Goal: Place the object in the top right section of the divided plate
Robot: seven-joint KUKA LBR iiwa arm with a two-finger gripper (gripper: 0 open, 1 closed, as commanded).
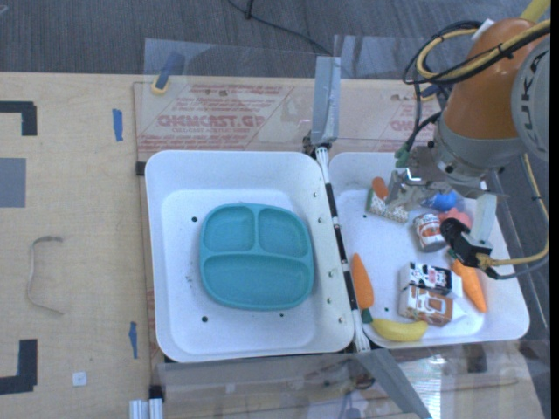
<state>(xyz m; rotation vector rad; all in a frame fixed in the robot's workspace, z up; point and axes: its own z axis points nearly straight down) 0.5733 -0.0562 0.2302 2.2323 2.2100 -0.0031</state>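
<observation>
The teal divided plate (256, 256) lies in the left white bin (166, 234); its top right section (281, 230) holds nothing. My gripper (405, 187) hangs low over the upper part of the right bin (511, 317). It is just above a small speckled packet (387, 208) and beside a small orange piece (378, 186). The arm's wrist hides what lies directly beneath it.
The right bin also holds a carrot (362, 280) by its left wall, a banana (400, 328) at the front, two printed boxes (426, 291), a second carrot (472, 288), a small can (427, 230) and a blue item (445, 201). A raised divider (332, 234) separates the bins.
</observation>
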